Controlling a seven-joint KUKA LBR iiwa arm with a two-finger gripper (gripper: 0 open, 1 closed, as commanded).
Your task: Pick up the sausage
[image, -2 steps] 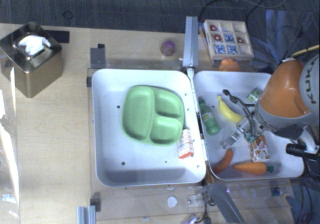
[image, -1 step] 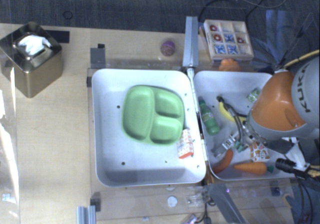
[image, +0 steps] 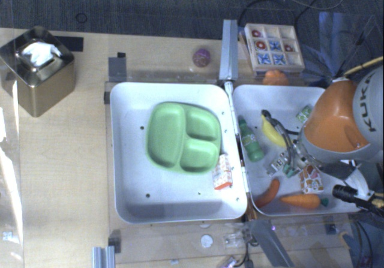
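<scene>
1. Nearest the lower edge of the frame, in the right bin (image: 255, 204), the sausage (image: 268, 192) lies close to the bin's front wall. It is a short reddish-brown piece. Its long axis runs at a slant, from lower left to upper right.
2. Just to its right, along the same front wall, lies a carrot (image: 300, 201), its length nearly level across the frame. The two are close, perhaps touching at their ends; I cannot tell which.
3. A little farther up and to the right of the sausage, the claw (image: 288, 162) hangs over the middle of the right bin, below the arm's orange band (image: 333, 120). Its dark tips sit among small packets, and whether they stand apart or together I cannot tell. Nothing shows between them.
4. The relation that counts: the sausage lies down and to the left of the claw, near but not under it. My judgement is that the claw must shift toward the lower left and turn so that it closes across the slanted axis, not along it. The front wall and the carrot leave little room there, so a miss seems likely.
5. Farther up, a banana (image: 273, 132) and a green bottle (image: 249, 141) lie by the bin's left wall.
6. In the left bin (image: 129, 159) rests a green divided tray (image: 183, 136).
</scene>
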